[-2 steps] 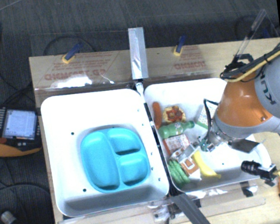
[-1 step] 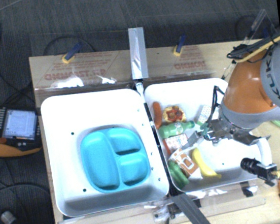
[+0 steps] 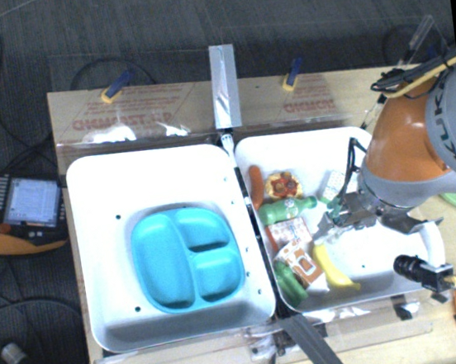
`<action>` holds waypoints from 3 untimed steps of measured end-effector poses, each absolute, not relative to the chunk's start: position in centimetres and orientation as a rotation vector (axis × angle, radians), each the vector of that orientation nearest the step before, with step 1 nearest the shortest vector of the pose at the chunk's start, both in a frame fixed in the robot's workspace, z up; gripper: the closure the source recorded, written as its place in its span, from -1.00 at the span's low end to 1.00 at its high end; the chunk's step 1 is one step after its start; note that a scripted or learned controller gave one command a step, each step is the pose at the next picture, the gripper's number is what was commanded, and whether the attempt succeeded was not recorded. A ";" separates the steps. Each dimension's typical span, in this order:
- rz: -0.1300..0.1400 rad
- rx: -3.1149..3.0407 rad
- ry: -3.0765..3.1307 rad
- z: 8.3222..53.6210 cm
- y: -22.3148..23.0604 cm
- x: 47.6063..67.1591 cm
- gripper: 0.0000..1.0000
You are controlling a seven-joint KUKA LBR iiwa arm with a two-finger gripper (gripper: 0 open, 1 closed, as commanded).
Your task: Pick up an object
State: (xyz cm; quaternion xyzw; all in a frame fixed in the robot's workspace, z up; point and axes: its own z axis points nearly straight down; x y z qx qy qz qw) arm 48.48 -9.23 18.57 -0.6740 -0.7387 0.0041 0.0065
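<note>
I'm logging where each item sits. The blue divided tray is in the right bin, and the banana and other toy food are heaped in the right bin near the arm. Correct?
Not quite. The camera view shows the blue divided tray in the left bin. The banana and other toy food are indeed in the right bin, near the arm.

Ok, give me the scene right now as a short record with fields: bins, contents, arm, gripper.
left bin: holds a blue tray with three compartments
right bin: toy food piled at its left side
items: banana, hot dog, pizza slice, green bottle, carton
arm: reaches in from the right, over the right bin
gripper: low, just right of the pile, above the banana
</note>
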 end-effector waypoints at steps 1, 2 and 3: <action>0.013 -2.109 -2.311 18.6 -9.2 48.5 -1.00; -0.023 -2.215 -2.253 11.7 -11.5 49.3 -1.00; -0.036 -1.916 -2.555 11.0 -11.3 50.1 -1.00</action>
